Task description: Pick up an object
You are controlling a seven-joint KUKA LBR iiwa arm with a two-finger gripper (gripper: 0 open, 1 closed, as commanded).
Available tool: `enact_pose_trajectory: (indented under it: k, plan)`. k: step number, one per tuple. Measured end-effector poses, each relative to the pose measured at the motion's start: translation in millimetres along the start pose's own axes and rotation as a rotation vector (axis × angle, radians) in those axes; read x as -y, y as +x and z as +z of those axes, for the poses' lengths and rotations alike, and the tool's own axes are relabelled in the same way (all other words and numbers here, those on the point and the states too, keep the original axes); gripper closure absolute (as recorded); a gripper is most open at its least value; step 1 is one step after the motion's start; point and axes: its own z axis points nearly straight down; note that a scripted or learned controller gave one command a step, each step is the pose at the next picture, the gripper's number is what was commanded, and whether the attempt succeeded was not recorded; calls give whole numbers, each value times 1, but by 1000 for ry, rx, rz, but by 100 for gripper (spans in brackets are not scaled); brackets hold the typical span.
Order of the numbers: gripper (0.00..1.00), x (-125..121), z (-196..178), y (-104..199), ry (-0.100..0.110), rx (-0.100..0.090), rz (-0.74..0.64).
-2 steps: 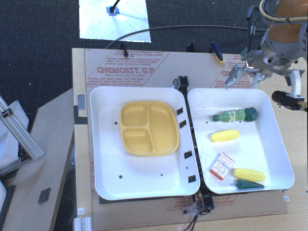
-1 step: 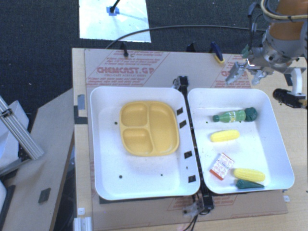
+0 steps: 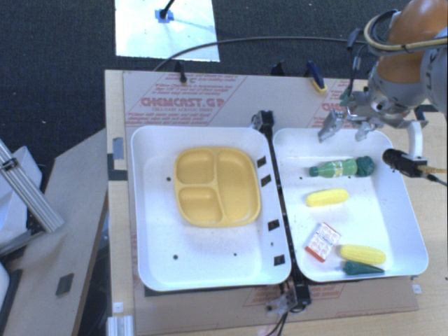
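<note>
approach step: the two-finger metal gripper [image 3: 346,131], fingers apart and holding nothing, hovers over the right white bin's [image 3: 402,208] far edge. the green plastic bottle [image 3: 341,167] lies just below; next, descend and close.

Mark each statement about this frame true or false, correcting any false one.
1. The yellow divided tray lies in the left bin. True.
2. The gripper holds the green bottle. False: it hovers open above the right bin's far edge, nothing between its fingers.
3. The corn cob lies near the right bin's near edge. True.
4. The red-and-white packet sits on the tray. False: it lies in the right bin.
</note>
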Motion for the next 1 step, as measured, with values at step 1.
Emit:
enact_pose_trajectory:
  k: [1]
  plan:
    - [0,-8,57,6,0,0,-3]
